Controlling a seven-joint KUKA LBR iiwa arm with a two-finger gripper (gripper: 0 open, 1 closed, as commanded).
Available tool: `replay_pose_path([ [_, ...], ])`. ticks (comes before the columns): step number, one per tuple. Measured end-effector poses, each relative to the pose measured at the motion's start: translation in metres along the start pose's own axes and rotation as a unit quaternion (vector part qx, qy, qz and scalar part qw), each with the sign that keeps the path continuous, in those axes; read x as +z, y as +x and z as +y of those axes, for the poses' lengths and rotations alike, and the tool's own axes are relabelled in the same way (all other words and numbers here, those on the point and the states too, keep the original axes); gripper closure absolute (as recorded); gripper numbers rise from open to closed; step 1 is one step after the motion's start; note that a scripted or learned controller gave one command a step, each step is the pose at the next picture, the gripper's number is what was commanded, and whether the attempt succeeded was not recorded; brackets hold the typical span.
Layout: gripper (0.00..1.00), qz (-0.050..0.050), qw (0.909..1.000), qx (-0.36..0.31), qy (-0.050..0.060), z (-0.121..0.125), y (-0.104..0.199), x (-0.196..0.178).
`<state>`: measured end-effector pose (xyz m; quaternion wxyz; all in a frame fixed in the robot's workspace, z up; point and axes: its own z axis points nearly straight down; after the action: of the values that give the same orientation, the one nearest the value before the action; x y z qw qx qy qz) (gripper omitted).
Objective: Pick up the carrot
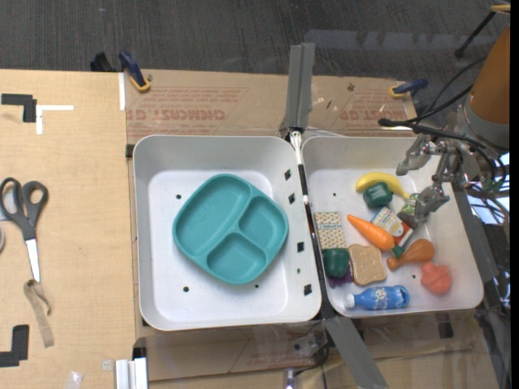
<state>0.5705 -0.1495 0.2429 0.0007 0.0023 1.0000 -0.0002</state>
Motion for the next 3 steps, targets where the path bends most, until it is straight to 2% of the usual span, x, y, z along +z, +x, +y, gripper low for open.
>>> replay_pose_path([
  [1, 0.0, 0.0, 0.9999, -0.016, -0.001, 0.038, 0.007, 0.108],
  [2, 0.0, -0.001, 0.9999, 0.016, 0.0, 0.042, 0.008, 0.149],
  [3, 1.0, -0.002, 0.9999, 0.015, 0.0, 0.043, 0.006, 0.139],
])
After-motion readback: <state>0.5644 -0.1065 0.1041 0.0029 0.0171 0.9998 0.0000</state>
